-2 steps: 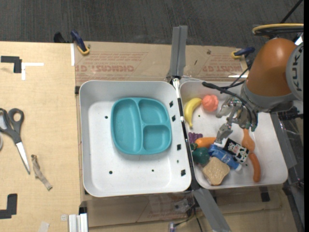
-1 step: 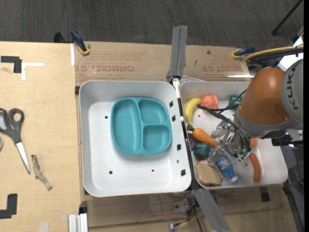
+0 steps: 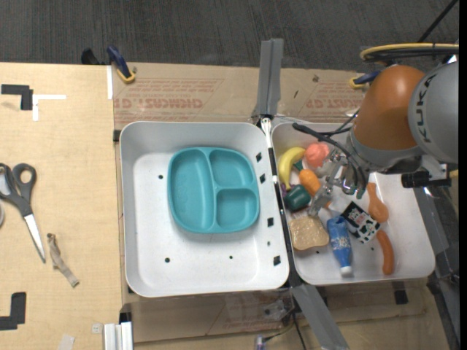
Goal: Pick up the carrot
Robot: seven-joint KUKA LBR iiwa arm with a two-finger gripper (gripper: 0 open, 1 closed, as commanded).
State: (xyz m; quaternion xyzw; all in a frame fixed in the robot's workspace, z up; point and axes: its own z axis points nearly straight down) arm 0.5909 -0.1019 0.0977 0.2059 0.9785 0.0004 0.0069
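Camera view: gripper down in right bin, closing in on carrot

Step in hand: approach/reach, grasp not confirmed. Carrot (image 3: 309, 181) reads as the short orange piece with a dark green end, lying in the left part of the right bin (image 3: 408, 272), just below the banana (image 3: 289, 162) and a pink round fruit (image 3: 317, 154), above the bread slice (image 3: 308, 232). Gripper (image 3: 328, 192) sits low among the clutter, just beside the carrot on its right, maybe touching it; contact is too cluttered to call. How wide the gripper stands cannot be told, since metal parts blur into the objects, and nothing is clearly pinched. Carrot looks to be resting on the bin floor, not lifted.

Next move, my call: centre over the orange body, close on it, lift straight up. Risk: a look-alike orange sausage (image 3: 378, 204) lies just right of the gripper, with the blue tube (image 3: 339, 243) below; the wrong item could be grabbed or nudged.
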